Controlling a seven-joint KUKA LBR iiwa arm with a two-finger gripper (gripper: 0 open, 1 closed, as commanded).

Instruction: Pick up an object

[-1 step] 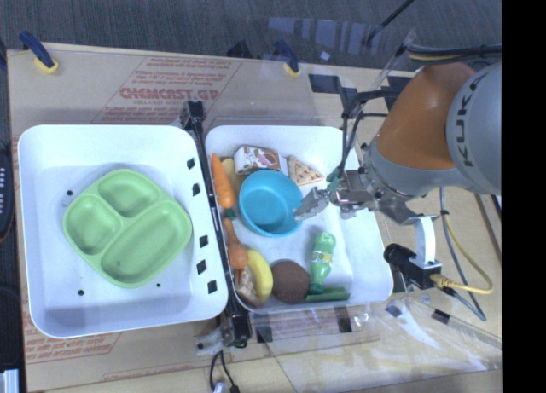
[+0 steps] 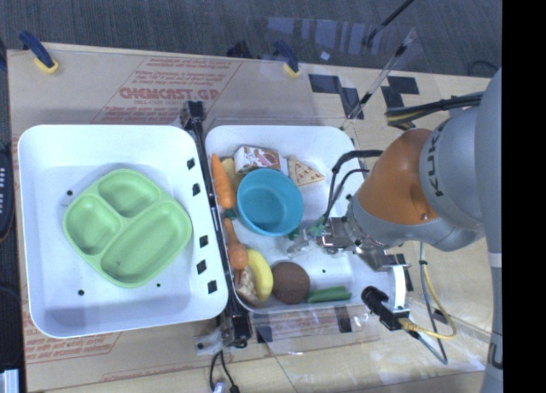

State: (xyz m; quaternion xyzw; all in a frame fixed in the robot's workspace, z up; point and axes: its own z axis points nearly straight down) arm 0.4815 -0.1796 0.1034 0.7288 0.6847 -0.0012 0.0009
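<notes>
While crowded: two carrots, one banana

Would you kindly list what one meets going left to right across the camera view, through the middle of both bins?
Green divided plate → upper carrot → blue bowl → gripper → orange band of the arm.

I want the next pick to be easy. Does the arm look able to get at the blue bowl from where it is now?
Probably yes. The blue bowl sits open-side up in the right bin with nothing lying over it, and the gripper is just beside its right rim. The carrot and other food crowd its sides, though.
</notes>
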